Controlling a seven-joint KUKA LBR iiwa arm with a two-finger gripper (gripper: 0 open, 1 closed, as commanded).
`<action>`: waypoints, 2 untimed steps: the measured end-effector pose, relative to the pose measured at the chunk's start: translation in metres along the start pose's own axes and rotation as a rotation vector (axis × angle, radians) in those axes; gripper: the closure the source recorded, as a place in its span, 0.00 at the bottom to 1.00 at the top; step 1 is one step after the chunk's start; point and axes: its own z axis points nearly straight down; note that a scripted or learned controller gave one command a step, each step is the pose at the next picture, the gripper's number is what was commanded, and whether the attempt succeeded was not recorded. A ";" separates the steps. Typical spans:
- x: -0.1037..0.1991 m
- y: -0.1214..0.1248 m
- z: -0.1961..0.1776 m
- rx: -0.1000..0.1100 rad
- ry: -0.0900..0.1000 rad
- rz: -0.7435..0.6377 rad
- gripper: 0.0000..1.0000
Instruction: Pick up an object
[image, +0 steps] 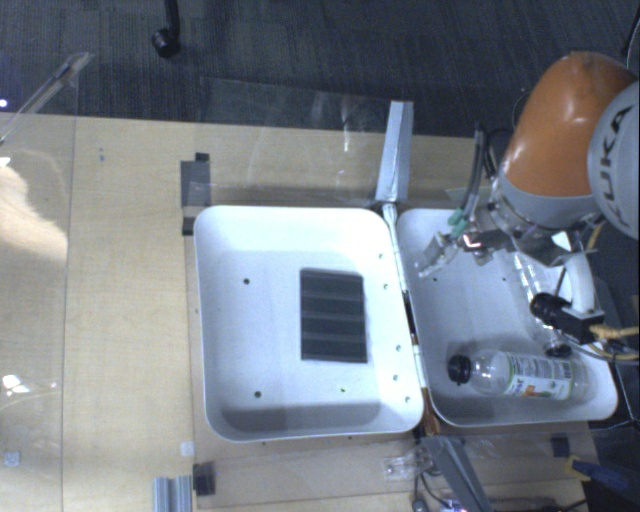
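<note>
Two bins were present: the left bin held one dark ribbed pad, and the right bin held one clear bottle lying on its side along the near wall. The gripper hung over the right bin's far left corner, well apart from the bottle; the jaw state could not be told, the arm overhanging that bin's far right.

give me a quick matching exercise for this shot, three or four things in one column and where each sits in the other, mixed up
Things:
1. clear plastic bottle
2. dark ridged block
3. claw
4. orange band

Places:
a. middle of the left bin
b. lying on its side at the near edge of the right bin
c. on the arm, above the wrist, top right of the view
d. over the far left corner of the right bin

Pairs: 1-b, 2-a, 3-d, 4-c
</note>
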 end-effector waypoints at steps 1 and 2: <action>-0.016 -0.033 0.076 0.004 0.001 -0.010 0.00; -0.067 -0.038 0.155 0.005 0.001 -0.028 0.00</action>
